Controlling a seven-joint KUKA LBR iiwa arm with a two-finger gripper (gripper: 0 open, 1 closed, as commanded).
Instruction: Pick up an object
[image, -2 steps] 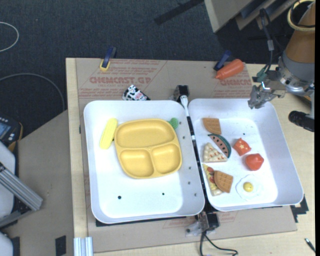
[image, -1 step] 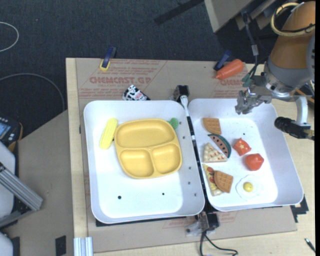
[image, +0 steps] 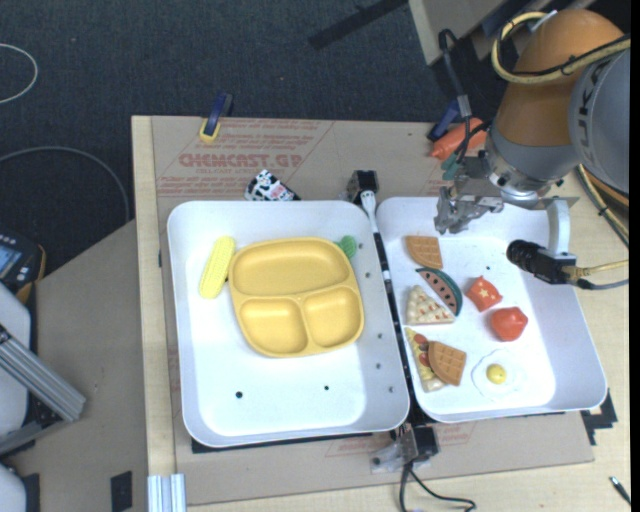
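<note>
My gripper (image: 455, 220) hangs over the back left corner of the right bin (image: 575, 350), just above and behind a brown waffle piece (image: 424, 250). Nothing shows in it. Further forward in that bin lie a watermelon slice (image: 442, 288), a pale wedge with red dots (image: 427, 309), two red pieces (image: 483, 293) (image: 508, 323), a fried egg (image: 494, 374) and a waffle sandwich (image: 440, 362).
The left bin (image: 200, 390) holds a yellow divided tray (image: 295, 295), a corn cob (image: 215, 267) on the tray's left and a small green thing (image: 347, 245) at its back right. A black-and-white object (image: 270, 187) lies on the bench behind the left bin.
</note>
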